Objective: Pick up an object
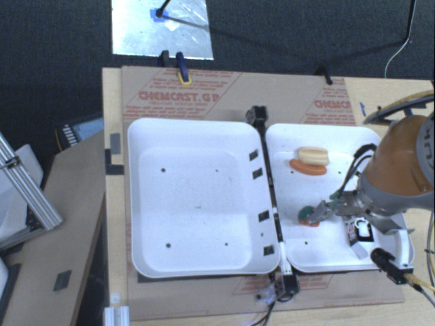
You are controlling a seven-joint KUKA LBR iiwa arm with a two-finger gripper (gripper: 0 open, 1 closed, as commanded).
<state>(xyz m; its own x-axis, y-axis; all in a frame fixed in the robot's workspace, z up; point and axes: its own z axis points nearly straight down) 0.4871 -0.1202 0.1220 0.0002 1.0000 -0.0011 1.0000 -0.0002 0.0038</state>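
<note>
In the right bin [319, 253] a toy hot dog, tan bun over an orange sausage [310, 161], lies near the far wall. Closer to the front sits a small green and red object [308, 215]. My gripper [323, 211] reaches in from the right, low over the bin floor, and its tip is right against that small object's right side. The view is too coarse to tell whether the object sits inside the gripper or merely beside it. The grey arm with its orange band [401, 161] covers the bin's right part.
The left bin [134, 202] lies beside the right one, with a black divider strip [266, 182] between them. A small black and white item [360, 232] lies under the wrist. A silver sheet [162, 19] is beyond the bench.
</note>
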